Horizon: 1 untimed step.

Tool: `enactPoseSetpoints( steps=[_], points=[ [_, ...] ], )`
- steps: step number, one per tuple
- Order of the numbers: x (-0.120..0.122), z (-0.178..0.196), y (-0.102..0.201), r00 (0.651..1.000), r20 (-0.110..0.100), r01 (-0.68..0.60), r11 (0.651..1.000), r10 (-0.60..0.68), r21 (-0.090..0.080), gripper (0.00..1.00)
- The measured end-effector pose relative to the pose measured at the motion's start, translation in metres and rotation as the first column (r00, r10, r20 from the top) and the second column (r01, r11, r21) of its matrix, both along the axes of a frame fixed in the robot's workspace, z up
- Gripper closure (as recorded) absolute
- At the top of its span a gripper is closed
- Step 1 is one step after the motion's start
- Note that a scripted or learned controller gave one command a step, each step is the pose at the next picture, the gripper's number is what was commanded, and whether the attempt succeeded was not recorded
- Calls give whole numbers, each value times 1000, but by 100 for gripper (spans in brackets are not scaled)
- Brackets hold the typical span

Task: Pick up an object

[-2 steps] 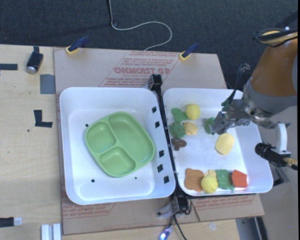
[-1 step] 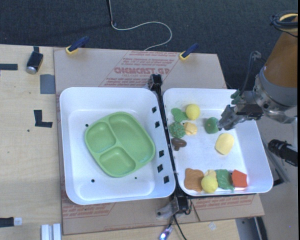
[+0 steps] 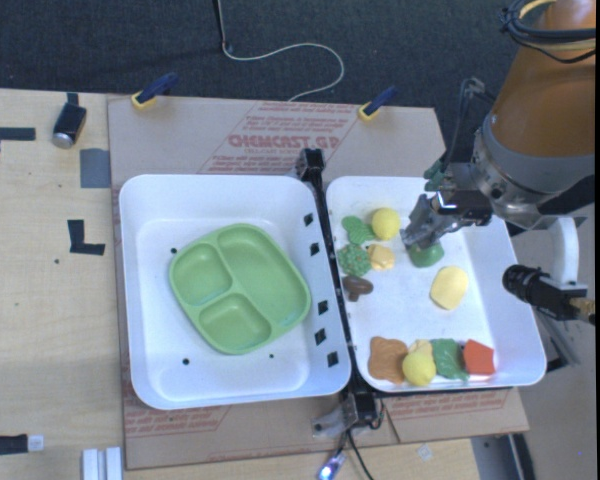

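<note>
Reading "CHEMCAST GP" on cardboard [image 3: 280, 140], upside-down

Green divided plate [image 3: 241, 287] in left bin [image 3: 140, 268]; toy foods in right bin [image 3: 510, 308].

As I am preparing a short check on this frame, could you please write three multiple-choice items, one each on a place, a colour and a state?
1. Where does the green divided tray lie?
A. in the left bin
B. in the right bin
C. on the cardboard

2. What colour is the block at the right bin's front right corner?
A. blue
B. red
C. black

3. How does the claw stand?
A. over the tray
B. above the dark floor
C. low in the right bin, by a small green piece

Answers: 1 A, the tray rests inside the left bin. 2 B, the block is red. 3 C, the claw sits just above the green piece.
</note>
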<state>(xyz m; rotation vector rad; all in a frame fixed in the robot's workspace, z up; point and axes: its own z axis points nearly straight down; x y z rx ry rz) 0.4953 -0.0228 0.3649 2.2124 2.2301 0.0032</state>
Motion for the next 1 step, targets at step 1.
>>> enactPoseSetpoints(
  steps=[1],
  points=[
    [38,32,61,1000,2,1,1000,-1,-1,100]
  ],
)
